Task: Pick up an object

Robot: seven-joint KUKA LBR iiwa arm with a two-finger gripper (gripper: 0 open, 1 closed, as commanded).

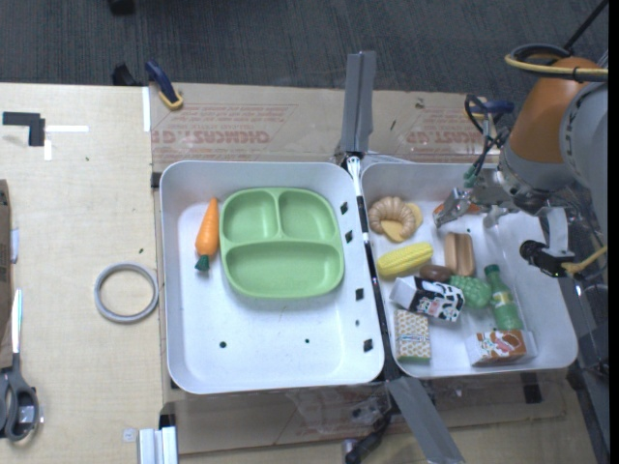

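My gripper (473,212) hangs over the back of the right bin (551,356), its two fingers spread apart with nothing between them. Just below it lies a hot dog (457,252). A croissant (395,217) and a yellow corn cob (404,258) sit to its left. Nearer the front are a cow-patterned carton (437,301), a green bumpy toy (472,288), a green bottle (501,298), a cracker box (413,334) and an orange juice box (500,346).
The left bin (271,351) holds a green divided plate (281,242) and a carrot (206,230). A tape ring (127,291) and scissors (17,399) lie on the bench at left. A blue clamp (164,83) sits behind the bins.
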